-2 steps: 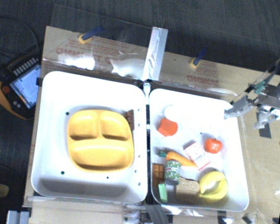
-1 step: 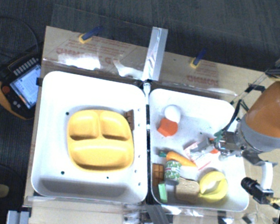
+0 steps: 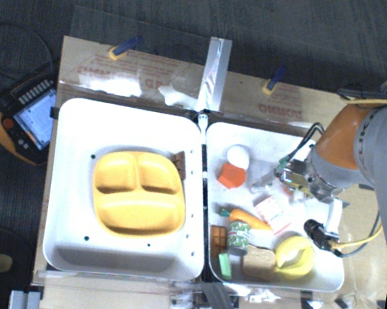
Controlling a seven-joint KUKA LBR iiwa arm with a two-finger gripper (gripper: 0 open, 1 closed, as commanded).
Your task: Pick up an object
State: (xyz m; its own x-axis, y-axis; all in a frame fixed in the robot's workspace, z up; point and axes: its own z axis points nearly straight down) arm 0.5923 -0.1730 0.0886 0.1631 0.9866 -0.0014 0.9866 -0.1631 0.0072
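The claw (image 3: 293,179) hangs low in the right bin (image 3: 206,188); I cannot tell its state. Nearby, the yellow banana (image 3: 294,255) looks light, smooth; grip mid-body.

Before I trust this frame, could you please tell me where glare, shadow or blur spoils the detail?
In the camera view, the clear plastic sheet behind the bins glints white, and the upright shiny metal strip reflects light; the yellow sectioned plastic tray is bright but its dividers still read; the grey arm's hand is small and soft-edged against the right white bin; shadows are faint everywhere.
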